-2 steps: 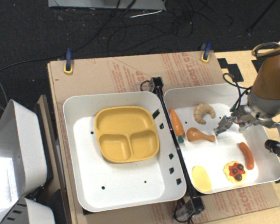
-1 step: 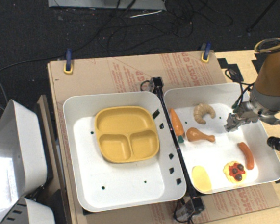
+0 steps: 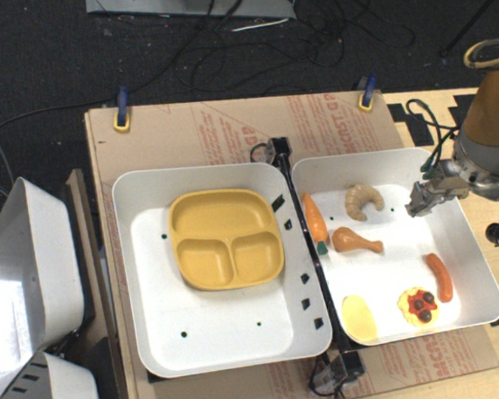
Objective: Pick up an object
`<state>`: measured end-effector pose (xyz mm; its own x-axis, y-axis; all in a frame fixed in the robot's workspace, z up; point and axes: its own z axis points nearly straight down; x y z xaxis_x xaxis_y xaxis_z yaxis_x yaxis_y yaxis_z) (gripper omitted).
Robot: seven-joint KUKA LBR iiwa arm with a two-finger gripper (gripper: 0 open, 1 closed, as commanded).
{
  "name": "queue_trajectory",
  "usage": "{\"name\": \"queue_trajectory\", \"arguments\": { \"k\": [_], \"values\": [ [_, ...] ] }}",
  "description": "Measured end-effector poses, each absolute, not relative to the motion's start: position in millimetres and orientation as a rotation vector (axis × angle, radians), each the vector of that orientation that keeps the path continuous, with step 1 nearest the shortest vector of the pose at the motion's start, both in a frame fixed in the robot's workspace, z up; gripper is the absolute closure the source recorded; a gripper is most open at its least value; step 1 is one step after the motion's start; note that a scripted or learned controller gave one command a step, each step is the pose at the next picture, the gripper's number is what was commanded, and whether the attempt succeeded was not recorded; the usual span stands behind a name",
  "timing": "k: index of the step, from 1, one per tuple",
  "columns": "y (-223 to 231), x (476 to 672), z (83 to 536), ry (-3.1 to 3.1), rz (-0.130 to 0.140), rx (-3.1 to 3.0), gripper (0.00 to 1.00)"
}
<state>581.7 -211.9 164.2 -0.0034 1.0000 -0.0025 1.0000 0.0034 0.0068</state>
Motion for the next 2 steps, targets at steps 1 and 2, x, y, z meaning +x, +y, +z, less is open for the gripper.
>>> {"name": "queue_trajectory", "arguments": {
  "k": [1, 2],
  "values": [
    [-207.2, 580.6, 208.7, 2.221, 0.004, 2.213, 1.00],
    [-204.5, 573.0, 266.8, 2.221, 0.004, 2.214, 1.00]
  ]
}}
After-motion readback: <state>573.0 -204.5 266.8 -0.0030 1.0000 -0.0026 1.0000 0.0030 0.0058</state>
